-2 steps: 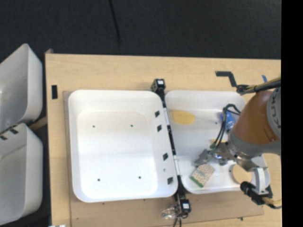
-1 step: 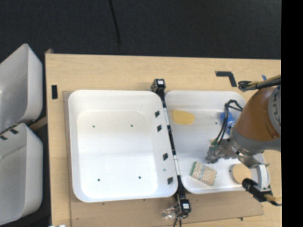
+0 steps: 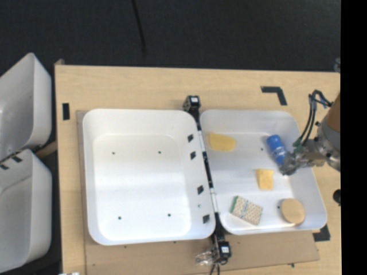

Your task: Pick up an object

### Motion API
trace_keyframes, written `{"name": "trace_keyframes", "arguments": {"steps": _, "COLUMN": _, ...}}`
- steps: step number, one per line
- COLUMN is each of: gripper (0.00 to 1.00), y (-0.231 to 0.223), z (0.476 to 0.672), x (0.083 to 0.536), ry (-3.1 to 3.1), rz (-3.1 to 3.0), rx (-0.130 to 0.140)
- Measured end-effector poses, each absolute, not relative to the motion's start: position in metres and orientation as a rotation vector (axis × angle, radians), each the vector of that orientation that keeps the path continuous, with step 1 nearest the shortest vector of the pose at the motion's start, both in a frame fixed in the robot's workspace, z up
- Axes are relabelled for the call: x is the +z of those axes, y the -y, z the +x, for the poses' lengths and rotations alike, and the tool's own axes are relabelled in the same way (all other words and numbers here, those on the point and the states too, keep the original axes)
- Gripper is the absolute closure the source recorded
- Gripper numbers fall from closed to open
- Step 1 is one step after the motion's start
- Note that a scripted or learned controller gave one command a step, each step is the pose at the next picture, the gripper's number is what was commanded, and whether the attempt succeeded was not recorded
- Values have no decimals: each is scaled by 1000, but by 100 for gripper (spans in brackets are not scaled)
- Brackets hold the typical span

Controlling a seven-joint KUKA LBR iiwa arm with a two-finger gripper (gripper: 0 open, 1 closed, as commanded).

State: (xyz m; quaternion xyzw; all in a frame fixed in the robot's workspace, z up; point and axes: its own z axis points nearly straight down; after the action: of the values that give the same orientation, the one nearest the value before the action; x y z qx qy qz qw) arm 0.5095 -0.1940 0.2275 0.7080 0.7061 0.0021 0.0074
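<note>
Your pincer [image 3: 291,166] sits low at the right bin's [image 3: 243,122] right wall, just beside the blue bottle [image 3: 276,148] (lying tilted, upper right of the bin). Bottle's lower end is touching or nearly touching the pincer; whether the pincer is wide or narrow you cannot tell. Also in that bin: yellow sponge piece [image 3: 222,142] upper left, small yellow block [image 3: 265,179] centre, patterned packet [image 3: 247,209] and tan disc [image 3: 292,211] along the near edge. Left bin [image 3: 92,125] adjoins on the table [image 3: 143,85].

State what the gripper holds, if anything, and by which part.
It cannot be told. The gripper sits at the lower end of the blue bottle in the right bin, but a hold is not visible.
</note>
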Motion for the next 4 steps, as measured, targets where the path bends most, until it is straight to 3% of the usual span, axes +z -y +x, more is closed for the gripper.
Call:
{"name": "trace_keyframes", "arguments": {"steps": 1, "gripper": 0, "y": 191, "z": 508, "x": 221, "ry": -2215, "rz": 2221, "rx": 1}}
{"name": "trace_keyframes", "arguments": {"steps": 2, "gripper": 0, "y": 226, "z": 520, "x": 114, "ry": -2219, "rz": 2213, "rx": 6}}
{"name": "trace_keyframes", "arguments": {"steps": 3, "gripper": 0, "y": 168, "z": 567, "x": 105, "ry": -2220, "rz": 2205, "rx": 8}}
{"name": "trace_keyframes", "arguments": {"steps": 4, "gripper": 0, "y": 150, "z": 626, "x": 105, "ry": -2218, "rz": 2207, "rx": 9}}
